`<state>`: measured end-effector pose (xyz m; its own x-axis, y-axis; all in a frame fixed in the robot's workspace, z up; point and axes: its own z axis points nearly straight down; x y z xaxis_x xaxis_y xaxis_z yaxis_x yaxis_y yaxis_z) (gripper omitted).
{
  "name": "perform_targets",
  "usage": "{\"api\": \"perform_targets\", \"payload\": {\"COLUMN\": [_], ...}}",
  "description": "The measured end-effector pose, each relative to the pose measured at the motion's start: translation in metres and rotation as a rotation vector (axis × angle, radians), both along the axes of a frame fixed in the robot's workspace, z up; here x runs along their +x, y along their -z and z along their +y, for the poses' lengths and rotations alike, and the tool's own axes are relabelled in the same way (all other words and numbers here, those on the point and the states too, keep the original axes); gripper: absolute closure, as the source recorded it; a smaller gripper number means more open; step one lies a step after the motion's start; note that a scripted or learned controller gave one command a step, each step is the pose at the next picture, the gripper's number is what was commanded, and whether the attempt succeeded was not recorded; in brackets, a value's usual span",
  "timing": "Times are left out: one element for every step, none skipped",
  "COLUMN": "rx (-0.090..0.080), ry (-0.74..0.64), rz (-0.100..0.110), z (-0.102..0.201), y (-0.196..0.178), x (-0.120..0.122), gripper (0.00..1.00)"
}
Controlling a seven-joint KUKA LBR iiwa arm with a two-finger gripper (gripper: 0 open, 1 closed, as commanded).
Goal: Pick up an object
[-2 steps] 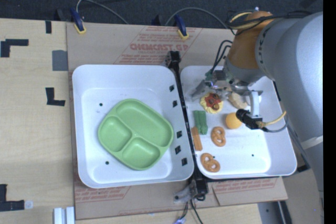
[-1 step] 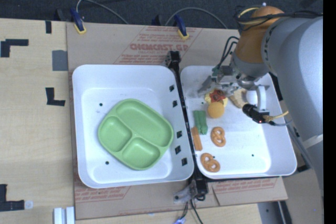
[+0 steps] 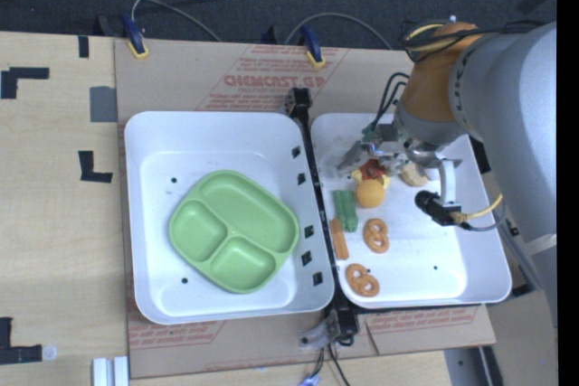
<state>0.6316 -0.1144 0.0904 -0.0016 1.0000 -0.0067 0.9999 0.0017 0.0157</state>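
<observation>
Small yellow round object [image 3: 369, 193], like a toy fruit with a red top, in the upper left part of the right bin [image 3: 470, 271], near the wall shared with the other bin. Directly above and touching it, the gripper [image 3: 378, 165] at the end of the grey arm [image 3: 507, 104], reaching in from the right with its orange band [image 3: 432, 86] above the wrist. Gripper partly hidden by its own body and cables; cannot tell how far open, nor whether anything sits between its parts. A pale beige piece [image 3: 414, 175] just right of the gripper, close against it.

Below the yellow object, slightly to its left, a green stick-shaped item [image 3: 345, 210] lying lengthwise along the bin wall. Below that, in line with it, an orange stick-shaped item [image 3: 338, 240]. To the right of the green stick, a pretzel-shaped piece [image 3: 375, 235]. Lower still, a second pretzel shape [image 3: 362, 279] near the bin's lower left corner.

Left bin [image 3: 154, 194] alongside, touching the right one at a black divider. Inside it, a green three-compartment plate [image 3: 234, 230], set at a slant. Both bins on a sheet of brown cardboard [image 3: 262, 77] clamped at the far edge by two blue and yellow clips [image 3: 136, 39].
</observation>
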Motion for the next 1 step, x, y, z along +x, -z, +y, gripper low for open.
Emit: {"api": "perform_targets", "payload": {"rx": [0.001], "ry": [0.000], "rz": [-0.002], "z": [0.0008], "y": [-0.0002], "x": [-0.0075], "gripper": [0.00]}}
